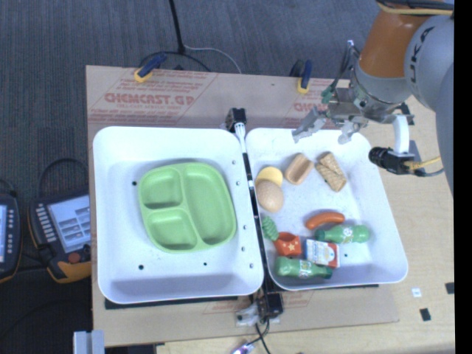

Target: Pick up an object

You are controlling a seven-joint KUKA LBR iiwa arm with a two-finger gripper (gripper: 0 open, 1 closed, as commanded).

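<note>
Two white bins sit side by side. The left bin [110, 198] holds a green tray [186, 205]. The right bin [383, 205] holds toy food: a bread roll [299, 167], a cracker [331, 170], an egg [269, 195], a sausage [324, 219] and more. The gripper [330, 130] hangs over the far edge of the right bin, fingers spread wide, holding nothing. The grab looks not yet begun. Next it likely needs to go down over one toy, maybe the bread roll just near it, then squeeze.

The arm [413, 35] runs off the frame at 2 o'clock; a handheld device [7, 231] is cropped at 9 o'clock.
</note>
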